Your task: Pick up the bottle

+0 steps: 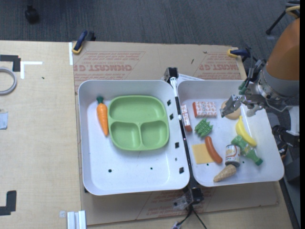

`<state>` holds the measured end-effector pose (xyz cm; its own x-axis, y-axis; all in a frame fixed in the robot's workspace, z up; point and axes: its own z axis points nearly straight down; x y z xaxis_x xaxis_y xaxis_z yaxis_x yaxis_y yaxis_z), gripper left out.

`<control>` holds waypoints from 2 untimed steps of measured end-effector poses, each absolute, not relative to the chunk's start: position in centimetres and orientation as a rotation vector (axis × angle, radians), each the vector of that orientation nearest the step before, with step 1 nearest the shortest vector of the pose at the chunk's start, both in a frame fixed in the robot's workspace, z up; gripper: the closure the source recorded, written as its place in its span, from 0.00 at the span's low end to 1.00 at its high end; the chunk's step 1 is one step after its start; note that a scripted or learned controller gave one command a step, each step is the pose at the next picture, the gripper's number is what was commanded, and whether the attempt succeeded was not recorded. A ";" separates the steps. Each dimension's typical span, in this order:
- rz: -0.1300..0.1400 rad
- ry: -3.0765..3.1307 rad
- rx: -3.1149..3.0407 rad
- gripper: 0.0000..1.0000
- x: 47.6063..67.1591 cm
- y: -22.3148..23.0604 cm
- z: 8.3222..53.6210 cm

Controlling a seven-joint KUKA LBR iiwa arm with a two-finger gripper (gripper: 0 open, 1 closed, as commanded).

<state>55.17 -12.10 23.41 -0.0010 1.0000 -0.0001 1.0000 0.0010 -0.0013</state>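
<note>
The bottle (248, 150) is green and lies on its side near the right wall of the right bin (267, 175), just below a yellow banana (244, 132) and beside a small can (232, 152). My gripper (233, 104) hangs over the upper part of that bin, up and to the left of the bottle and clearly apart from it. Directly under the gripper lies a tan rounded item (232, 112). Whether that item is touched by the gripper is not visible.
The right bin also holds a red-and-white box (205, 109), a green vegetable (204, 127), a sausage (213, 150), a cheese slice (201, 154) and an ice-cream cone (225, 173). The left bin (95, 175) holds a carrot (102, 119) and a green divided plate (139, 122).
</note>
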 end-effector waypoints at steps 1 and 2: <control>0.002 -2.222 -2.220 1.00 55.2 -12.1 24.4; 0.001 -2.453 -1.963 1.00 47.8 -6.6 23.0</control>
